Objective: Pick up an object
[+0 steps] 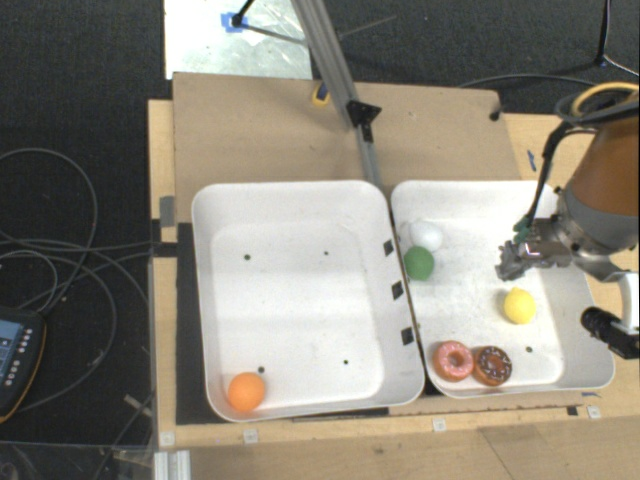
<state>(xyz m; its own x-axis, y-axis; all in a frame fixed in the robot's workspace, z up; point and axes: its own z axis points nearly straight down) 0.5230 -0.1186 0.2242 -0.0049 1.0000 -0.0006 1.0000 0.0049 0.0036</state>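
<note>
In the right bin [470,200] lie a white ball [427,235], a green ball [419,263], a yellow ball [520,306], a pink doughnut [453,360] and a brown doughnut [492,365]. An orange ball [245,391] rests in the front left corner of the left bin [290,203]. My gripper [517,264] hangs over the right bin's right side, just above and behind the yellow ball. Nothing shows between its fingers.
The arm comes in from the right over the right bin's rim. A grey pole [330,58] slants down from the top to the gap between the bins. Cables lie on the dark floor at the left.
</note>
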